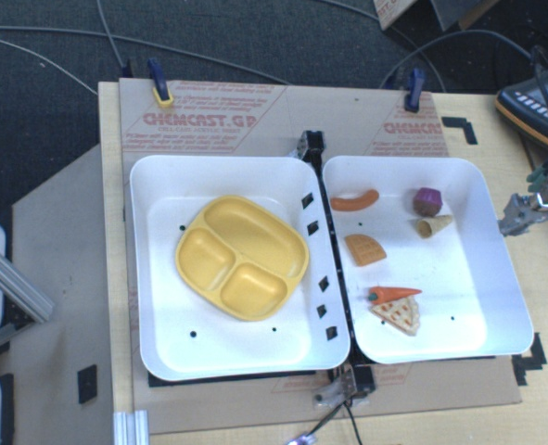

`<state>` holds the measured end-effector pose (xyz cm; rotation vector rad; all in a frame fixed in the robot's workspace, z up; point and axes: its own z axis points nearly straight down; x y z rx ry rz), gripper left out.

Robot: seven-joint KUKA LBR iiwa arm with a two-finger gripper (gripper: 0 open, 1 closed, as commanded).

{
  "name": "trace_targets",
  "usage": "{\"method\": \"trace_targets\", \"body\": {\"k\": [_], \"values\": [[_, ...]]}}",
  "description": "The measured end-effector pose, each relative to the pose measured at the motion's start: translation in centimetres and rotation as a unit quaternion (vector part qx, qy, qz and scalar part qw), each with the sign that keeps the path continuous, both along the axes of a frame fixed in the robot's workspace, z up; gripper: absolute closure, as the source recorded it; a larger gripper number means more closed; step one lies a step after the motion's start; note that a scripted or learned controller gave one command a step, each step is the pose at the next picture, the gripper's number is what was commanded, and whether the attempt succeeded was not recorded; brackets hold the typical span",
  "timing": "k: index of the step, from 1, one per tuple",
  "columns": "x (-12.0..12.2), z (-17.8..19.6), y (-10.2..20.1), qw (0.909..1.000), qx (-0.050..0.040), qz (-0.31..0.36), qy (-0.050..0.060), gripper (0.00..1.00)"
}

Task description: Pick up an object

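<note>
The claw (522,213) hangs at the right bin's (496,276) right rim; whether released or clenched, I cannot tell. The nearest toys, purple piece (426,200) and cone (432,225), lie leftward.

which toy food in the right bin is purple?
The purple-topped cone at the bin's far right; the sausage, bread piece and pizza slice are orange or tan.

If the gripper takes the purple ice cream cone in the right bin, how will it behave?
The ice cream cone lies on its side, so a push probably rolls it in a curve. Its tapered tip looks likely to slip from fingers; the rounded purple end seems the safer hold.
</note>
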<state>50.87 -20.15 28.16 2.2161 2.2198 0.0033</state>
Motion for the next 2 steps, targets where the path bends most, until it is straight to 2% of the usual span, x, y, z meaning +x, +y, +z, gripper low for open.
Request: {"method": "trace_targets", "body": {"k": [2], "values": [[-0.3,-1.9,10.4,1.0000,0.0028,0.002,0.003,1.00]]}}
